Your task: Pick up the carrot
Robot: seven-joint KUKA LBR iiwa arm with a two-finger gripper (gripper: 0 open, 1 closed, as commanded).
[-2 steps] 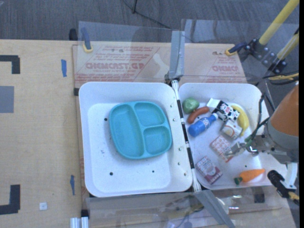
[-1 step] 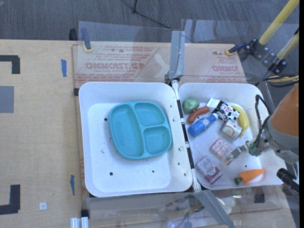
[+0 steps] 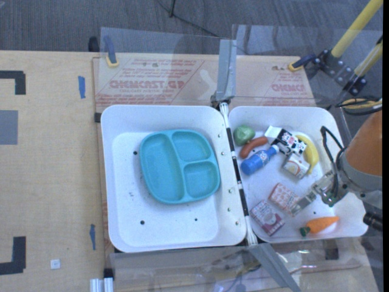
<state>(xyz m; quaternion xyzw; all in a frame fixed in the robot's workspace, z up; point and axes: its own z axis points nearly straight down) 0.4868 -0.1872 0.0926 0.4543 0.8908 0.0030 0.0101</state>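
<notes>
Carrot (image 3: pixel 321 225) lies in the right bin (image 3: pixel 349 117), close to its near edge, with its green end pointing left and its orange body pointing right. It sits just below the gripper (image 3: pixel 316 194) and a little to the right of its tip. Nothing is on top of the carrot, and it looks easy to reach from above.

I cannot tell if the gripper is open or closed, because the tip is small and blurry. It holds nothing that I can see.

To do this step well, I think the gripper should move over the middle of the orange part, not the green end. It should turn so it squeezes across the thin way of the carrot. Then it should go straight down, close softly, and lift slowly.

Just left of the gripper are two small pink snack packets (image 3: pixel 283 196), very near the tip. The gripper should stay off them. Farther up from it are a banana (image 3: pixel 312 152), a blue bottle (image 3: pixel 258 161) and a small cow-print carton (image 3: pixel 290 143). The left bin (image 3: pixel 118 181) holds a teal divided plate (image 3: pixel 179 166), well apart from the gripper.
</notes>
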